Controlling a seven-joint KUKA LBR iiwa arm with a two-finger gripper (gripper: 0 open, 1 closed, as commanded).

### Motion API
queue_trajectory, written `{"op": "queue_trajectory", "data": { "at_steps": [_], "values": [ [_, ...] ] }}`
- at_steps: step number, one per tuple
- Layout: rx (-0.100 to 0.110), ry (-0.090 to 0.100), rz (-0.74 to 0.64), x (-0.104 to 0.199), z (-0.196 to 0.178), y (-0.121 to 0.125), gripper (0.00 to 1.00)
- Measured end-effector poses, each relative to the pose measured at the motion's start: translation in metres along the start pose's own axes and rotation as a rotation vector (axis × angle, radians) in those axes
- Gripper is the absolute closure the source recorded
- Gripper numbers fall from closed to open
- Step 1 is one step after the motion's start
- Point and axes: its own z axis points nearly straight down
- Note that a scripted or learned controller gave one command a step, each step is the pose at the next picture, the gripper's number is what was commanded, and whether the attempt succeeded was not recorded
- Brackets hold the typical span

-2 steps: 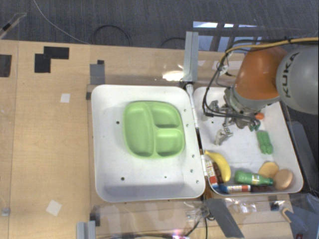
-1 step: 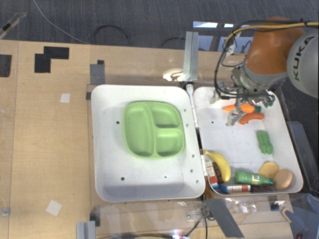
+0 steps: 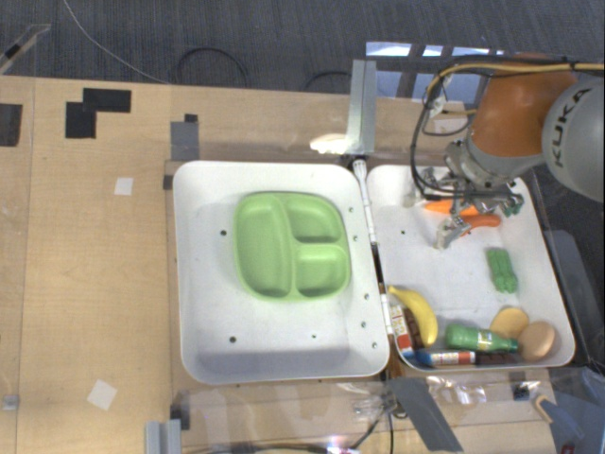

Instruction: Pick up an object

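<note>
My gripper [image 3: 453, 230] hangs low over the back half of the right bin [image 3: 548, 244], under the orange-banded wrist. An orange carrot-like object [image 3: 480, 220] lies right beneath it, partly covered by the gripper, and I cannot see whether the two touch. A knobbly green object [image 3: 502, 270] lies to the gripper's front right. Along the bin's front edge rest a banana [image 3: 421, 312], a green bottle [image 3: 480, 338], a yellow round piece [image 3: 510, 321], a brown round piece [image 3: 539, 340] and a red marker [image 3: 452, 357].
The left bin [image 3: 203, 339] holds a green divided plate [image 3: 291, 246] near its middle. A metal post [image 3: 363, 102] stands behind the rim shared by the bins. Cables loop around the wrist [image 3: 425, 130]. The bench surface stretches to the left.
</note>
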Motion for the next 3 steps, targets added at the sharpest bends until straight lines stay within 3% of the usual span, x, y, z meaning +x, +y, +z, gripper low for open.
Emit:
{"op": "queue_trajectory", "data": {
  "at_steps": [1, 2, 3],
  "values": [
    [0.006, -0.014, -0.001, -0.005, -0.016, 0.0, 1.0],
    [0.01, -0.009, -0.086, 0.017, -0.194, -0.034, 1.0],
    [-0.007, 0.008, -0.34, 0.091, -0.083, -0.001, 1.0]
  ]
}}
